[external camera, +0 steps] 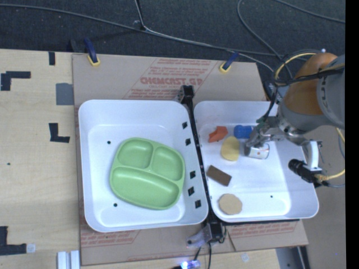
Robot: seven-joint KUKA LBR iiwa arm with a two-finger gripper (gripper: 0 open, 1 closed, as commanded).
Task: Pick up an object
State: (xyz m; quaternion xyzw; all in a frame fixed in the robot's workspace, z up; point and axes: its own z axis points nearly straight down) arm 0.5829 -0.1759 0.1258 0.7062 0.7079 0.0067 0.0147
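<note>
In the right bin [280, 206], the brown block [219, 176] lies slanted; gripper [257, 149] state unclear.

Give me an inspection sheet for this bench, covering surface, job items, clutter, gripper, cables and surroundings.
Surface: wooden bench bearing two white bins, left bin and right bin.
Job's things: right bin holds orange piece, blue piece, yellow piece, brown block, tan round piece.
Clutter: green divided plate in left bin.
Grippers: gripper low in right bin beside yellow piece; nothing seen between it.
Cables: black cables across dark floor behind; yellow cable at arm.
Surroundings: black tape marks on bench; two clamps on board.
</note>
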